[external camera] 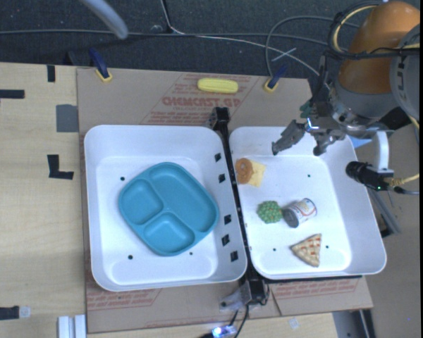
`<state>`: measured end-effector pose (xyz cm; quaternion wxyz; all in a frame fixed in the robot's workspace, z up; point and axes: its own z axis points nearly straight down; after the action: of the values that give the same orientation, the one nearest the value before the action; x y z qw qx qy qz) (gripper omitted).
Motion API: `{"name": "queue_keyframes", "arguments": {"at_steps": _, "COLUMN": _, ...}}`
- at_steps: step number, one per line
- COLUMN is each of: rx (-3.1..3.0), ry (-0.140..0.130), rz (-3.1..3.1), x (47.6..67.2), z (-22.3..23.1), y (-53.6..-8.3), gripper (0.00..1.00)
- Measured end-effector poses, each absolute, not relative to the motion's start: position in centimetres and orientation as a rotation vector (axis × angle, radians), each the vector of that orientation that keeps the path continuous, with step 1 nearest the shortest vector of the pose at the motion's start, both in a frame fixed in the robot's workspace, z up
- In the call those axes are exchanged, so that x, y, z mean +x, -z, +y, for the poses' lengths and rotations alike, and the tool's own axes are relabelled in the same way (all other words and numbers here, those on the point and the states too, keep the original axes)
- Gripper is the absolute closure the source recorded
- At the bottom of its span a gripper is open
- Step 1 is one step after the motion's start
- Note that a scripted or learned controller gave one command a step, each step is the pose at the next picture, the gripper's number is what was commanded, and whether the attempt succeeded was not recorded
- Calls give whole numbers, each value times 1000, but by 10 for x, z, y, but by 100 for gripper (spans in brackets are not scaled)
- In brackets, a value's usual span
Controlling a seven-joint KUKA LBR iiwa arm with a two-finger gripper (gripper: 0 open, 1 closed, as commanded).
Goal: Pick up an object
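Note:
The right bin (338,182) holds a round bun on a yellow slice (248,171), a green broccoli piece (269,212), a small tin can lying on its side (300,211) and a pizza slice (307,249). My gripper (303,140) hangs over the bin's far edge with its two dark fingers spread open and nothing between them. It is well clear of the objects, which lie nearer the front and left.
The left bin (99,189) holds a blue compartment plate (168,208). A yellow banana-like item (217,85) lies on the cardboard behind the bins. Clamps (102,69) and cables run along the far edge of the bench.

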<state>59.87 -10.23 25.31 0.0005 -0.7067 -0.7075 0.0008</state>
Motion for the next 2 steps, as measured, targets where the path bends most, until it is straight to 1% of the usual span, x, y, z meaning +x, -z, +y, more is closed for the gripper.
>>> {"name": "queue_keyframes", "arguments": {"at_steps": 1, "rx": -2219, "ry": -8, "rz": -2219, "x": 595, "z": -112, "y": -197, "gripper": 0}}
{"name": "queue_keyframes", "arguments": {"at_steps": 2, "rx": -2217, "ry": -9, "rz": -2219, "x": 599, "z": -116, "y": -135, "gripper": 0}}
